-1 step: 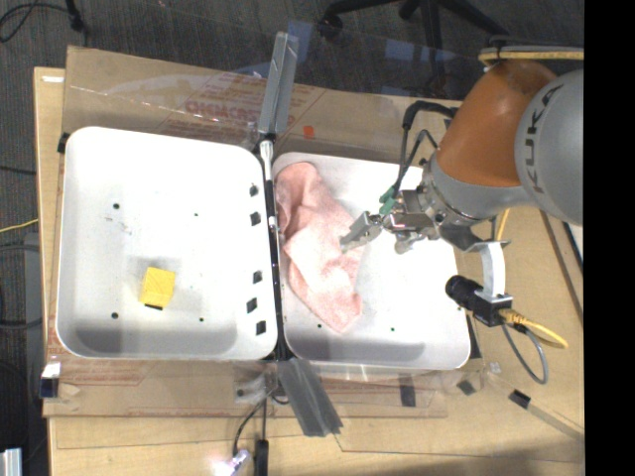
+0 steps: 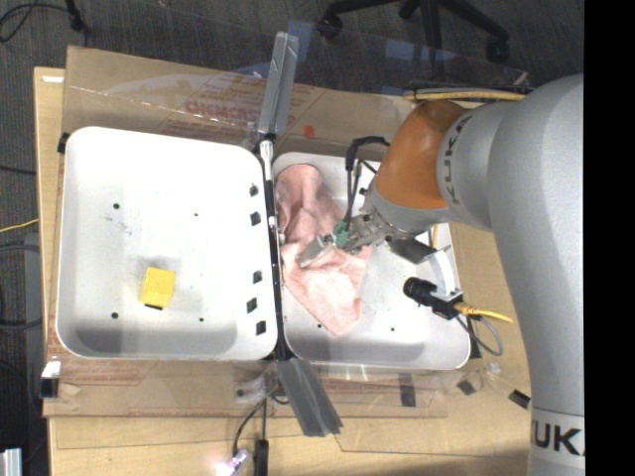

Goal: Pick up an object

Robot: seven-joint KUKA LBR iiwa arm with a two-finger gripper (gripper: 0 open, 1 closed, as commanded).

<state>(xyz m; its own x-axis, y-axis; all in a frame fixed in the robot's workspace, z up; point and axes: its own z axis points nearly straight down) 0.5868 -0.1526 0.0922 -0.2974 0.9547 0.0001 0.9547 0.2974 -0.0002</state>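
The pink cloth (image 2: 316,256) is seen crumpled at nine o'clock in the right bin (image 2: 437,340), beneath the pincer (image 2: 332,244). Whether the pincer is clenched cannot be told. The cloth is judged soft and light, best pinched at a raised fold.

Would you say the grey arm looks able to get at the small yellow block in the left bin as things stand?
Probably yes. The small yellow block lies alone on the open floor of the left white bin, with nothing over or beside it. The gripper is over the pink cloth in the right bin, so it must cross the divider.
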